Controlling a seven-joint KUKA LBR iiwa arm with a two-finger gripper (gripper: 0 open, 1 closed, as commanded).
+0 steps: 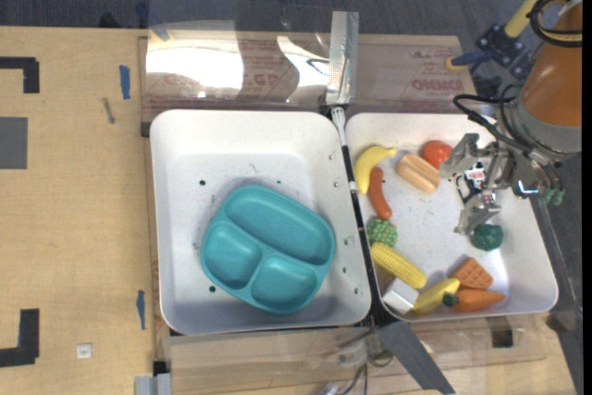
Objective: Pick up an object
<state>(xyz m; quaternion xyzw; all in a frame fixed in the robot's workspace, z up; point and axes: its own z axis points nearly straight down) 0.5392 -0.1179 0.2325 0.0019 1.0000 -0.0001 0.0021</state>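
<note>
The right bin [541,277] holds several toy foods. A yellow banana [372,165], a bun [417,173] and a red tomato [436,152] lie toward its far side. A red chilli [377,196], a leafy green piece [381,232] and a corn cob [399,266] run along its left wall. A dark green vegetable [487,237], an orange wedge [470,273] and a carrot [478,299] sit at the near right. My gripper [470,186] hangs low over the bin's right half, between the bun and the green vegetable. It is open with nothing between its fingers.
The left bin [176,153] holds a teal divided plate [268,247]. A yellow-green piece [435,294] and a white scrap [398,299] lie by the right bin's front wall. The arm's orange band [555,88] and cables crowd the right bin's far right corner.
</note>
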